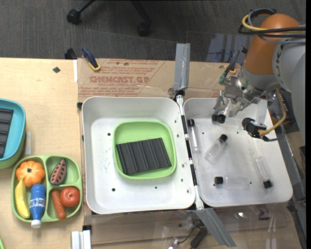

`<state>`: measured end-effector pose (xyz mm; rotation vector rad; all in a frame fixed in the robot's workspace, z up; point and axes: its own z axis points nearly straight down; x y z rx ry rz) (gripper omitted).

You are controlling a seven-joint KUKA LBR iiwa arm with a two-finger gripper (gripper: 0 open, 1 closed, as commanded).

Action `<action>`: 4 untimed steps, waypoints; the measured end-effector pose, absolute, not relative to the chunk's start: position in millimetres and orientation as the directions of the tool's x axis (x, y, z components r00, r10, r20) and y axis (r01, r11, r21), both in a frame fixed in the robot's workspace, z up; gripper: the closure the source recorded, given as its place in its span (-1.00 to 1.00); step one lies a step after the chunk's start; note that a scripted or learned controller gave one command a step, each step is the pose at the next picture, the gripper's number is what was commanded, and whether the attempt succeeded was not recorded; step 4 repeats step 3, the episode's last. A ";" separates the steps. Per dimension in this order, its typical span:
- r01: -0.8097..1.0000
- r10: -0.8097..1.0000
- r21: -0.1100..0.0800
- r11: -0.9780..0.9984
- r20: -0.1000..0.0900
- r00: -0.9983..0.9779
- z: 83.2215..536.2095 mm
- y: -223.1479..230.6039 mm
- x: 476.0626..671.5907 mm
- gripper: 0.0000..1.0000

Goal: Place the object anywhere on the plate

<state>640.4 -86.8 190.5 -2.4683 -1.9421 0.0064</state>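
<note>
Dark carpet [146,44], chair base [109,14]

One fixed camera looks down aslant on both bins [90,146] from above.

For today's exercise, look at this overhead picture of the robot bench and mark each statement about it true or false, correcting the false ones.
1. The green plate sits in the left bin. True.
2. A dark ribbed mat lies on the green plate. True.
3. The clear vials lie in the left bin. False: they lie in the right bin.
4. The gripper hangs over the green plate. False: it is above the right bin's far end.
5. A sectioned tray of toy food sits inside a white bin. False: it rests on the wooden bench, left of both bins.
</note>
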 end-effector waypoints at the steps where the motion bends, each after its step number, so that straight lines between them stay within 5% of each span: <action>1: 0.999 0.999 -0.003 -0.045 -0.001 0.045 190.7 -52.4 585.9 1.00; 2: 0.990 0.990 -0.004 0.140 0.000 -0.140 190.7 26.9 557.0 1.00; 3: 0.990 0.990 -0.003 0.140 -0.001 -0.140 190.8 26.4 557.1 -1.00; 4: 0.990 0.990 -0.003 0.140 -0.001 -0.140 190.8 26.4 557.1 -1.00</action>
